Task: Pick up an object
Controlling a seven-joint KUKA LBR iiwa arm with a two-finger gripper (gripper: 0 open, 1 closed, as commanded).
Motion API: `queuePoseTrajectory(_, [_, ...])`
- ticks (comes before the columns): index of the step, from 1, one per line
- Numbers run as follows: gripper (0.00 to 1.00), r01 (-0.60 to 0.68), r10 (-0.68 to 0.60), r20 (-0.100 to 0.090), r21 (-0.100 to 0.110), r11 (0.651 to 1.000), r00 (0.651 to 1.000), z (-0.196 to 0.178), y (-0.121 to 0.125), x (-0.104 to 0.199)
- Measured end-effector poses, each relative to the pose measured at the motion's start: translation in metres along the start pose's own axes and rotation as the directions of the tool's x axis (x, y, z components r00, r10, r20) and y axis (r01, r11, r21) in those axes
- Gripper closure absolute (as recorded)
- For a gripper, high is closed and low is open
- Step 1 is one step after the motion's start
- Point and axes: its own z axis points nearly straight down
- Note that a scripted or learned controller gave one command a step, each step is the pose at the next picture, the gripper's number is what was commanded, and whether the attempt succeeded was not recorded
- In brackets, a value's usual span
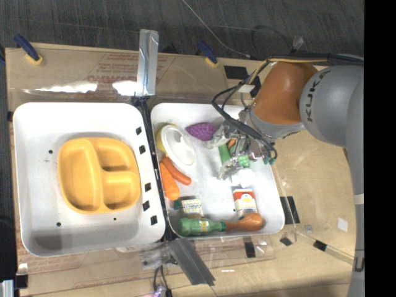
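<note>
my pincer (234,159) is down in the right bin (272,190), near the middle-right, and honestly i can't tell how it's set, too much cable and metal in the way. closest pick looks like the small white bottle with the red label (245,200) just below me; it lies apart from its neighbours, so i'd come straight down on it. the carrots (173,177), purple thing (202,129) and green bottle (199,226) crowd the walls. left bin (28,166) has a yellow divided tray (100,173). brown tabletop (309,228) around, dark floor beyond.
</note>
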Motion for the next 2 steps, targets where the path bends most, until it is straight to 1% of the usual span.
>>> queuePoseTrajectory(1, [0.0, -0.001, 0.001, 0.0, 0.0, 1.0, 1.0, 0.0, -0.004, -0.008])
queuePoseTrajectory(2, [0.0, -0.12, 0.12, -0.006, -0.002, 0.993, 0.993, 0.001, 0.002, 0.007])
